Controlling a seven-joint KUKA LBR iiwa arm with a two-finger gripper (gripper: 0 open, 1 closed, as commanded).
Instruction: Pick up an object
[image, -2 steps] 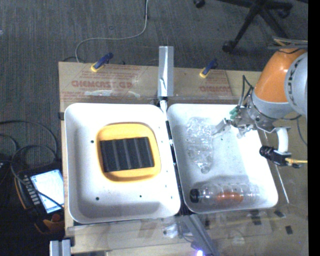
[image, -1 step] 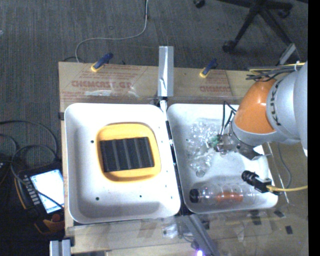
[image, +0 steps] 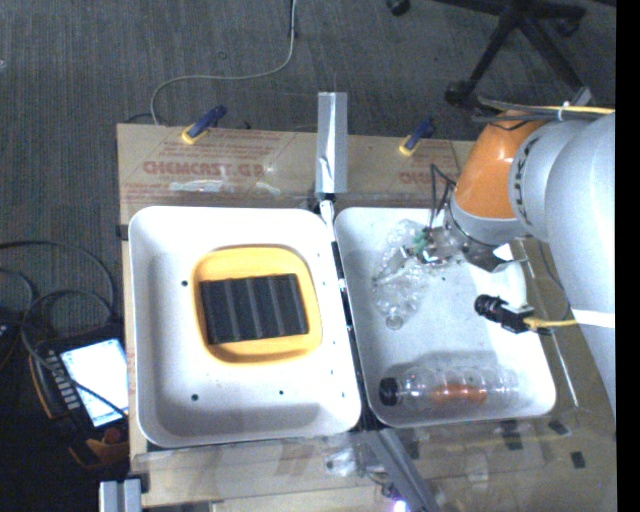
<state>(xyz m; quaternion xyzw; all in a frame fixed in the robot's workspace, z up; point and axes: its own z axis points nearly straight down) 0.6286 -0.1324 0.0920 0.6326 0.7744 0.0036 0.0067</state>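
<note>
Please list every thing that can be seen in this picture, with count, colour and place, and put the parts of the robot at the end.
white bins: 2, white, side by side on the bench
yellow tray: 1, yellow with dark ribbed centre, middle of the left bin
crumpled clear plastic: 1, transparent, upper part of the right bin
plastic bottle: 1, clear with orange inside and a dark cap, lying along the near edge of the right bin
clamps: 2, blue and yellow, far edge of the bench board
metal post: 1, grey, between the bins at the far side
tablet: 1, lit screen, floor left of the bench
arm: 1, grey with orange band, from the right
end effector: 1, dark, beside the crumpled plastic
</note>
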